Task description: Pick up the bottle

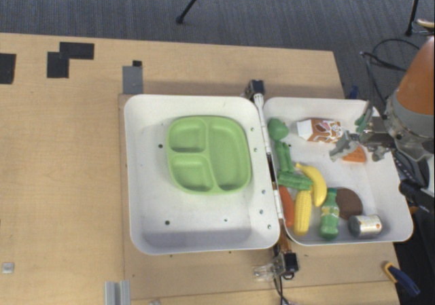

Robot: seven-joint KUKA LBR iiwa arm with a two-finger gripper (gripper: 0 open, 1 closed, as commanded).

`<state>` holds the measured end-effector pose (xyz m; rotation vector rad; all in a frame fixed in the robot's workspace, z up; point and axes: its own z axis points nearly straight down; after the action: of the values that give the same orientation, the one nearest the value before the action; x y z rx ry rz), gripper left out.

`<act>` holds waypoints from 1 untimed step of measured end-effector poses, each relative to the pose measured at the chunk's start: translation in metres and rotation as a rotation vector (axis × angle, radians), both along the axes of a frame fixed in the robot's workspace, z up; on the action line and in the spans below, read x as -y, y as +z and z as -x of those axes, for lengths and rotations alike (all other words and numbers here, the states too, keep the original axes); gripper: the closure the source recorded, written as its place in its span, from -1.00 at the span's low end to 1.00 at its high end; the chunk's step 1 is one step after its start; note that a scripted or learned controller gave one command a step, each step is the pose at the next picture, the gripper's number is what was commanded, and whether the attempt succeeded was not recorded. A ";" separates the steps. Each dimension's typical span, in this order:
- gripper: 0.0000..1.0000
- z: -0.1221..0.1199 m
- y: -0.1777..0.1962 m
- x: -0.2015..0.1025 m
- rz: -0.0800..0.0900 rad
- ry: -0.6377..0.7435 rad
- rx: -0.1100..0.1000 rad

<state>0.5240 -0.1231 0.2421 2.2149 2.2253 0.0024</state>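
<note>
Gripper [355, 139] hovers near the right bin's [402, 191] far right edge; whether it grasps anything I cannot tell. Green bottle [329, 221] lies at the near edge, toward the bin's middle, long axis near-to-far.

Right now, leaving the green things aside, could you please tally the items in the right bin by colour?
Yellow: 2, banana, corn
Orange: 2, carrot, wedge
Brown: 1, lump
Silver: 1, can
White: 1, carton
Total: 7
</note>
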 end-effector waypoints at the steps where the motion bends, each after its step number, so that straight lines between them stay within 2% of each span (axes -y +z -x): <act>1: -1.00 -0.061 -0.059 -0.038 -0.001 -0.368 -0.002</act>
<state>0.5850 -0.0848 0.1828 2.5866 1.7836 0.0013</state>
